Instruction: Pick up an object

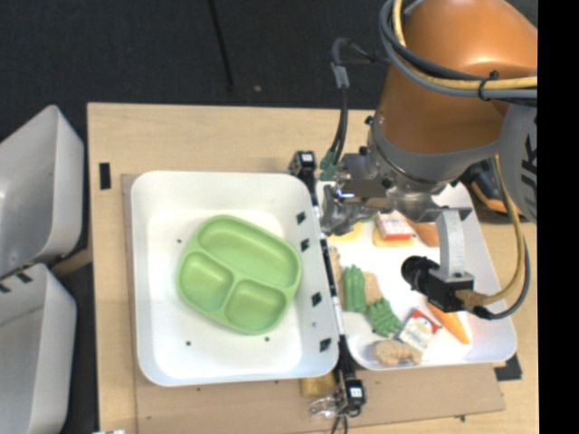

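Beside the divider (324, 269) between the two bins, small food toys are scattered in the right bin (493, 333): green vegetables (365, 298), a carrot (455, 324), a cookie (392, 353). Over that bin's far end, the gripper (342, 208) is seen. Left of the divider, a green sectioned plate (238, 274) is laid.

I count two white bins (145, 242), one green divided plate (238, 274), two green toy vegetables (355, 289), one carrot (452, 324), one cracker (393, 353), and two small packets (394, 229).
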Controlling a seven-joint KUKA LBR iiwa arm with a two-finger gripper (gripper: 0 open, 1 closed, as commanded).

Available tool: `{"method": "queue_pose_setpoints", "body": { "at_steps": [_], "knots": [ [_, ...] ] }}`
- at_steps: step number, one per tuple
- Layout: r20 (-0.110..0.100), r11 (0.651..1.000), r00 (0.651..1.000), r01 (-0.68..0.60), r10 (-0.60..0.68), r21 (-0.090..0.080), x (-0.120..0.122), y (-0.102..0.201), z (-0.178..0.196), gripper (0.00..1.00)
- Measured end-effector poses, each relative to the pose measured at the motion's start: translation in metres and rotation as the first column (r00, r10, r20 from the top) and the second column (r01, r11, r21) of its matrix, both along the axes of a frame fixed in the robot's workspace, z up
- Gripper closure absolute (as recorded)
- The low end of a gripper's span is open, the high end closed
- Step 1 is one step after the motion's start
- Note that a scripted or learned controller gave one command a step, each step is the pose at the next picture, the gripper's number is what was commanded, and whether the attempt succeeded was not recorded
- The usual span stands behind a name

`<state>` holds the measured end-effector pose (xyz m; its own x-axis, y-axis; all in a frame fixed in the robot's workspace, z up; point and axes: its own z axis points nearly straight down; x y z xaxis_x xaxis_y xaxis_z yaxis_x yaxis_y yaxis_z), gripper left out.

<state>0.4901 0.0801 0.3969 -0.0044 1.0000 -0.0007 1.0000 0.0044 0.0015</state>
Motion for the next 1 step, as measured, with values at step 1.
{"method": "queue_pose_setpoints", "body": {
  "at_steps": [1],
  "knots": [
    [0.001,1.000,1.000,0.001,-0.001,-0.001,0.0000,-0.0049,0.0039,1.00]
  ]
}}
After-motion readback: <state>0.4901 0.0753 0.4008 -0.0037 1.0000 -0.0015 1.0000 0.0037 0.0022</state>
